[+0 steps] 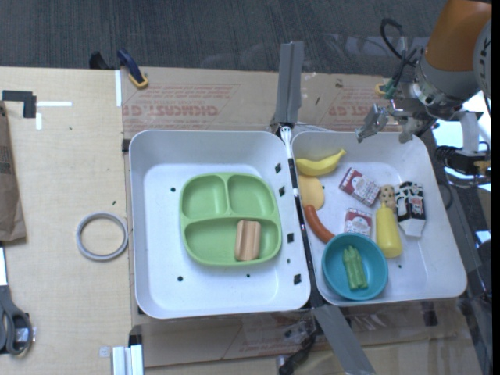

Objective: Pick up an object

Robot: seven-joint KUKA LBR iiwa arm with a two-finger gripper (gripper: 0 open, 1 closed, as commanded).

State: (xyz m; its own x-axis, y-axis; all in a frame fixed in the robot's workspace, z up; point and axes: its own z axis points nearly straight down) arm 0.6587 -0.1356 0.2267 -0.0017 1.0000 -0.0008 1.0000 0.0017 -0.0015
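My gripper (388, 126) hangs over the back rim of the right bin (445, 280), its two fingers spread open with nothing between them. Below it in that bin lie a yellow banana (321, 162), a small red-and-white packet (358, 186), a second red packet (358, 222), an orange hot dog (317, 223), a yellow bottle (387, 225), a black-and-white cow toy (412, 203) and a blue bowl (355, 267) holding green beans. The gripper is above and behind all of these, touching none.
The left bin (156, 233) holds a green divided plate (230, 218) with a bread roll (248, 240) in its front compartment. On the bench at left lie a tape ring (102, 235) and scissors (14, 330). A grey divider post (290, 84) stands between the bins.
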